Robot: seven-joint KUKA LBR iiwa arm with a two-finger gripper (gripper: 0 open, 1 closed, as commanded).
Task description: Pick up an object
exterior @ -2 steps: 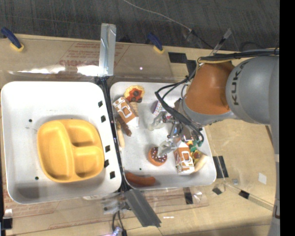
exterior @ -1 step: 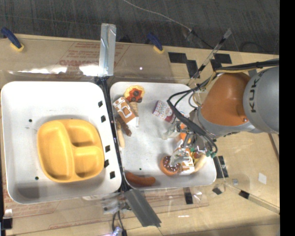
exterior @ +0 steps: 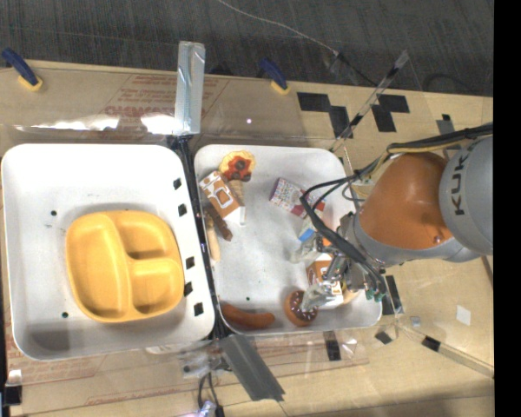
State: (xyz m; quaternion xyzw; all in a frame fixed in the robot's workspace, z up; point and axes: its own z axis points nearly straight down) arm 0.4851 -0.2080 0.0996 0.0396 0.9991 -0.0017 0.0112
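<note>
— What do we see crowding the gripper?

— It sits low in the right shallow white bin, near that bin's bottom right corner. A round, dark brown doughnut-shaped toy lies just to its left by the bottom edge, and a small blue scrap lies just above it. Black cables loop over the wrist and hide part of the bin's right side. Whether the gripper is clenched, released or grasping something, we cannot tell.

— And the other pickable pieces?

— A brown sausage-shaped toy lies along the bottom edge near the left corner. By the left wall we see an orange-and-white boxy toy, a thin brown stick below it, and a red-and-yellow round toy at the top edge. A small pink-and-purple packet lies in the upper middle.

— The left bin?

— The left white bin holds a yellow divided plastic tray.

— The surroundings?

— We see a tan cardboard-covered bench, a strip of silver tape above the bins' shared wall, blue clamps at the bench's far edge, and dark carpet beyond.
</note>
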